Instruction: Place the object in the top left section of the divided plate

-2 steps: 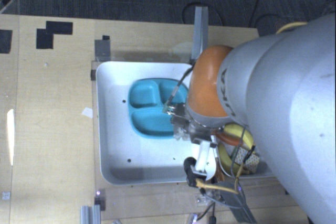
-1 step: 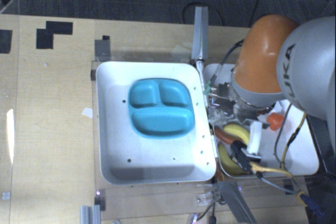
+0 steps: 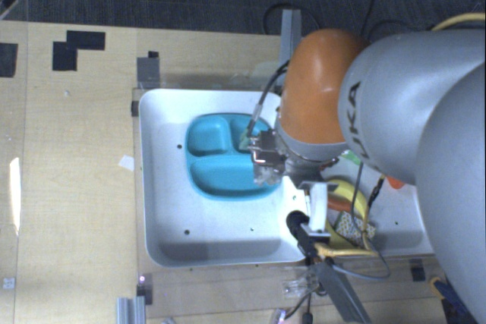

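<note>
A blue divided plate (image 3: 220,155) lies in the left white bin (image 3: 167,186). Its top left section (image 3: 209,135) and its large lower section (image 3: 224,174) show blue surface. The arm's orange band and grey wrist cover the plate's right side. My gripper (image 3: 262,152) hangs over the plate's right part, near the top right section. A small green bit (image 3: 247,140) shows at the gripper's left edge, but I cannot tell whether it is an object held between the fingers.
The right bin (image 3: 395,228) is mostly hidden by the arm; a yellow object (image 3: 345,193), a patterned item (image 3: 348,225) and an orange-red bit (image 3: 395,182) show there. Cables (image 3: 334,254) run near the front edge. The left bin's left and front floor is bare white.
</note>
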You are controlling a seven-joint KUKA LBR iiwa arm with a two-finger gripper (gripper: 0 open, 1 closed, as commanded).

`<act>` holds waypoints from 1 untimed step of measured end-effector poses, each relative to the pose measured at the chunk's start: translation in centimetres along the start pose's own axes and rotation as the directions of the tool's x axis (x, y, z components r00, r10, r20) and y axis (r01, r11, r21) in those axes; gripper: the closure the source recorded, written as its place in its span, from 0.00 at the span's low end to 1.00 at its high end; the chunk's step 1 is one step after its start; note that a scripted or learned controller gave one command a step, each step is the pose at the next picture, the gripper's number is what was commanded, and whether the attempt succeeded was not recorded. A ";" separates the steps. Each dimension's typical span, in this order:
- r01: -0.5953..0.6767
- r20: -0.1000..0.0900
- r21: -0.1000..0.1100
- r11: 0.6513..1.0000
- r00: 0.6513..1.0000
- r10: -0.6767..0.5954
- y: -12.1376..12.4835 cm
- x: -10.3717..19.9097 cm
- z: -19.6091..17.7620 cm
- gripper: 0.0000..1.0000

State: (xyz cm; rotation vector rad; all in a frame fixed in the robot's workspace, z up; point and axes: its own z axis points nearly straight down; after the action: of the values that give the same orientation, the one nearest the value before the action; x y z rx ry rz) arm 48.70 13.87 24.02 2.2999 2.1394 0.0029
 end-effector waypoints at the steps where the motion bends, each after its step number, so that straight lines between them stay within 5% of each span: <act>1: 0.089 -0.001 -0.004 0.996 0.996 -0.089 0.9 -1.2 -19.6 1.00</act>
State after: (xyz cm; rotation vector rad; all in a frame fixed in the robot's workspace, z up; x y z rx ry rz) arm 49.45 12.54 43.61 2.2009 2.2384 0.0083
